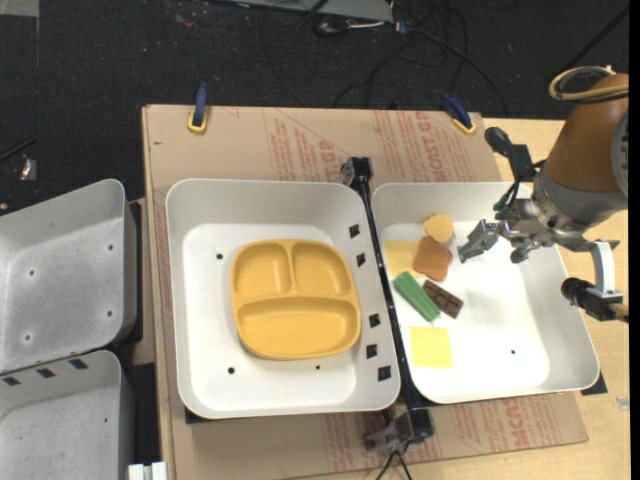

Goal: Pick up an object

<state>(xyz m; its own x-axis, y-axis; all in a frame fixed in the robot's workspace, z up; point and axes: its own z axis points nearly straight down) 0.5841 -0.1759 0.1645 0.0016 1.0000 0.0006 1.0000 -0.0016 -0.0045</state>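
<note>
Tool perhaps open, above right bin, beside toy foods

My tool hangs over bare floor in the right bin. Small blocks crowd its left side; the yellow tray fills the left bin.

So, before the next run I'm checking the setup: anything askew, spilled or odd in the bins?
Nothing looks spilled or damaged. The yellow divided tray lies flat in the left bin. The small items sit jumbled near the right bin's left side, the green block touching the brown bar.
</note>
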